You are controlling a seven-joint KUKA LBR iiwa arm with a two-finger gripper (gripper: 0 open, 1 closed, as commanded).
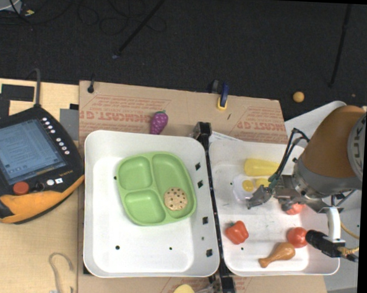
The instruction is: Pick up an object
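Arm low over the right bin, no object yet shown in the claw.

From the left: a teach pendant (28,158) rests on the counter (16,250); the left bin (103,243) holds a green divided plate (150,187) with a cookie (176,199) in its right compartment. Behind, cardboard (173,111) bears reversed red print, too garbled to read with confidence. In the right bin (312,268) lie a yellow piece (260,167), a red pepper (237,232), a drumstick (277,255) and a red tomato (296,236). The claw (259,197) sits just beside the yellow piece; whether it is released or clenched cannot be told. A sound grasp likely needs centring over one item, clear of the bin wall, before closing.
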